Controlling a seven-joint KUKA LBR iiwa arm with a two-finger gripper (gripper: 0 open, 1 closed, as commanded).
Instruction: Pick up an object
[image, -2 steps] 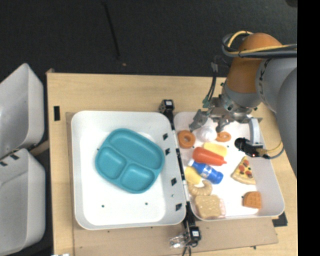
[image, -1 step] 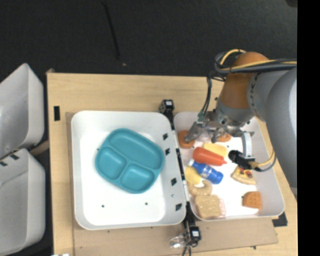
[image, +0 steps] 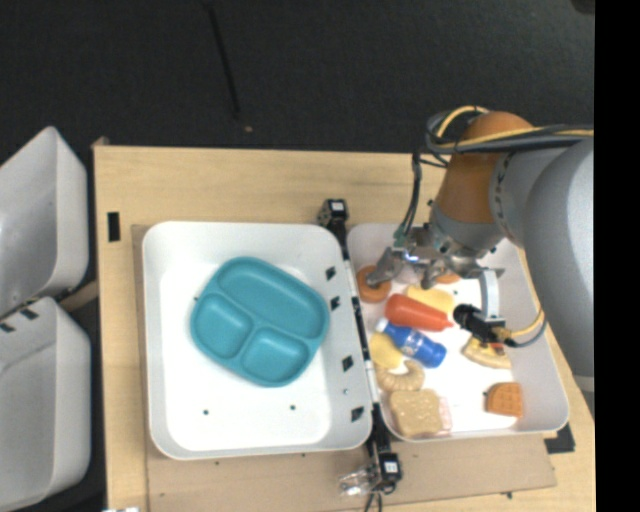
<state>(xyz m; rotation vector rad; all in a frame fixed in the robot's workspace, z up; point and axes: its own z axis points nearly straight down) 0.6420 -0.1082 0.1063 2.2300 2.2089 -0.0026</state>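
We see the hand (image: 420, 258) low in the right bin (image: 535, 395), above the orange bottle (image: 418, 312), its grip we cannot tell, teal plate (image: 260, 320) in the left bin (image: 170, 400).

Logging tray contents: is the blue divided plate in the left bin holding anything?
Empty. The blue plate lies flat in the left bin, its three compartments bare.

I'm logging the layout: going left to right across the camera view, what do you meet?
Left bin → teal divided plate → blue bottle → pincer → orange waffle piece.
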